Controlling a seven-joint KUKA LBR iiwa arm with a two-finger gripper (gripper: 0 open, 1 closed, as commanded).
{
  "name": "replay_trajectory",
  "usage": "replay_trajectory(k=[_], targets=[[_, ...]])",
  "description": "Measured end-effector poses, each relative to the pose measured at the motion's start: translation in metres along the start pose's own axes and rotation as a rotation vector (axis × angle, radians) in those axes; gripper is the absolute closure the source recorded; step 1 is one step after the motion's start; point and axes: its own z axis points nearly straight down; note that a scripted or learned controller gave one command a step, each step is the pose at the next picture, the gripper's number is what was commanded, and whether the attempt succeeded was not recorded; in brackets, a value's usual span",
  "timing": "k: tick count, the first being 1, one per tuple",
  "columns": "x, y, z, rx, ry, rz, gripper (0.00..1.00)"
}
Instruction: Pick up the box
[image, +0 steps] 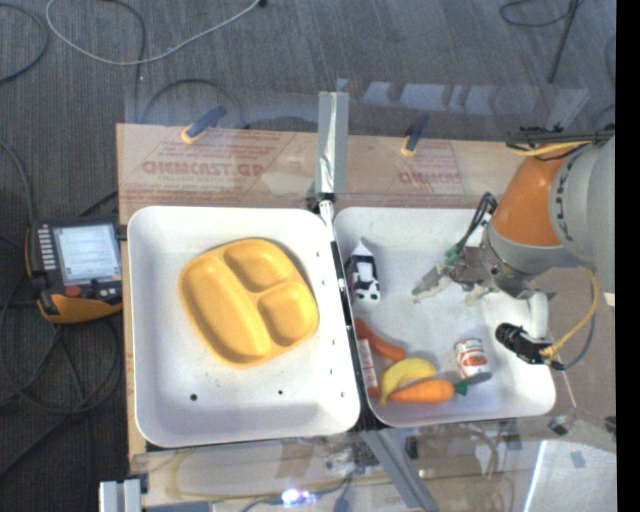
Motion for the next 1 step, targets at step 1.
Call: replay_trajectory(k=[1], targets=[[0.0381,0.0511,0.0014,0.001,-0.001,0.030,0.00]])
